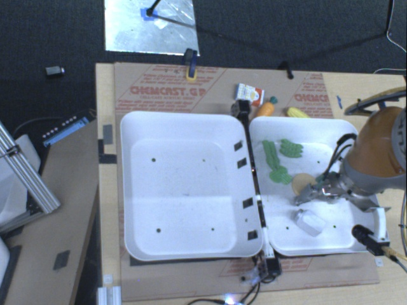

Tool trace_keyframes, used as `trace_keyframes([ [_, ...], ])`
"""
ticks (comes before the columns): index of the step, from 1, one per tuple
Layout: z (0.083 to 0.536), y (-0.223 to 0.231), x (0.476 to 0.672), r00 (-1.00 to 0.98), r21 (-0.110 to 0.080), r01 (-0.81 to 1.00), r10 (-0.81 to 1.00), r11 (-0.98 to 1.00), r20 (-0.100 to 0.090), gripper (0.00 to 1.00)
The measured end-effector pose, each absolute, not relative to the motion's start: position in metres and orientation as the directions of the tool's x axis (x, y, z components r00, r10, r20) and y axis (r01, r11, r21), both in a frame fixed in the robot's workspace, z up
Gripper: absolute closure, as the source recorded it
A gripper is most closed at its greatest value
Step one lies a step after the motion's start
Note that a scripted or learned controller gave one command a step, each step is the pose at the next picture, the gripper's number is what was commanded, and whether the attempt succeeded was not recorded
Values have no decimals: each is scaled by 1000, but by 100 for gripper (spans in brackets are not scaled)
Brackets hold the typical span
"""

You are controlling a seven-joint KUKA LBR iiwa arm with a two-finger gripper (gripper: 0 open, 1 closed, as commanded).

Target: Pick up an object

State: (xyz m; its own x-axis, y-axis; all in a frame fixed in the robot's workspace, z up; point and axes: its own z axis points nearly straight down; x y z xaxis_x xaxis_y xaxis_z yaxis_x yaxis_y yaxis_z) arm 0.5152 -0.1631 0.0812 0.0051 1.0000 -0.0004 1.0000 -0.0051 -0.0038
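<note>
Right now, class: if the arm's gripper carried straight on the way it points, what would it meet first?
The gripper points toward the picture's left, so probably the tan round object right at its tip. Depth is unclear from above.

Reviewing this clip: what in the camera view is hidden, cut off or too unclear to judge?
- Pincer: too small and blurred to tell what it is doing with the tan object beside it.
- Tan object: its right side is covered by the pincer, shape unclear.
- Arm: cut off by the right edge.
- Pale object in the right bin: white on white, identity unclear.
- Green objects: too small to identify.
</note>
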Motion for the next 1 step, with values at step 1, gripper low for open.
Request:
trace_keyframes([
  [1,85,-109,583,-11,7,1000,1000,11,1,0],
])
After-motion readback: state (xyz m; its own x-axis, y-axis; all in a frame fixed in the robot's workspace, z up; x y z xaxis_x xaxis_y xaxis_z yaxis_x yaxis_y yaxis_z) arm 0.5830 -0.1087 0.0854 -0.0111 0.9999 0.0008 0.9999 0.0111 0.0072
